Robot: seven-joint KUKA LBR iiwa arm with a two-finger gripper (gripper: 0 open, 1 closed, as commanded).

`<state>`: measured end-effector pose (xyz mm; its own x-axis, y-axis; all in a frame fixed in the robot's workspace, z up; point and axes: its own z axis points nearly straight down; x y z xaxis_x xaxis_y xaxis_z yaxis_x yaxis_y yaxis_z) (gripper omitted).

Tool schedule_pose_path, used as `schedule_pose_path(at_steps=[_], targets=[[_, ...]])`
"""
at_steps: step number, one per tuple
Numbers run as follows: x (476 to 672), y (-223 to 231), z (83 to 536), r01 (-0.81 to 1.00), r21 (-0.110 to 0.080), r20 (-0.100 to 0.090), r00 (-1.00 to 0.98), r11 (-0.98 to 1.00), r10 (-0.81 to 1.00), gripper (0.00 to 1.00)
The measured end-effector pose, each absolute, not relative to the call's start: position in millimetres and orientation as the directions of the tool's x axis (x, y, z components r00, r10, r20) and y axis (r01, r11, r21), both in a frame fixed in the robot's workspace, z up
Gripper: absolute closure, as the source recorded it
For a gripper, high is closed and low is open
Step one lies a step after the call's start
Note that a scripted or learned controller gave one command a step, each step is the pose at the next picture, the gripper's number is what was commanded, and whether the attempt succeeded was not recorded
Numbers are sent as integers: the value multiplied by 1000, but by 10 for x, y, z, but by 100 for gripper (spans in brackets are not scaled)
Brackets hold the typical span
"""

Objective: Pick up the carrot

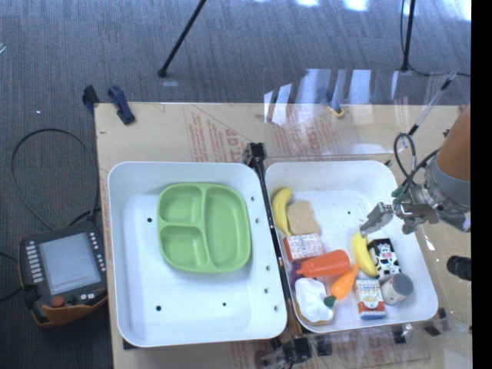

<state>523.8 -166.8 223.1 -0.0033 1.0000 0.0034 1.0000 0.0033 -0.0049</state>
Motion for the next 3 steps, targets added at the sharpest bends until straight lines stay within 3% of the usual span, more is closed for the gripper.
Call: schedule_pose_path(at_steps=[1,2,3], targets=[[4732,-1129,1740,1000,-14,6,22,-22,1000,0],[4819,-1238,900,989,5,0,145,-145,989,0],[4812,-1266,1000,988,4,0,157,-157,988,100]])
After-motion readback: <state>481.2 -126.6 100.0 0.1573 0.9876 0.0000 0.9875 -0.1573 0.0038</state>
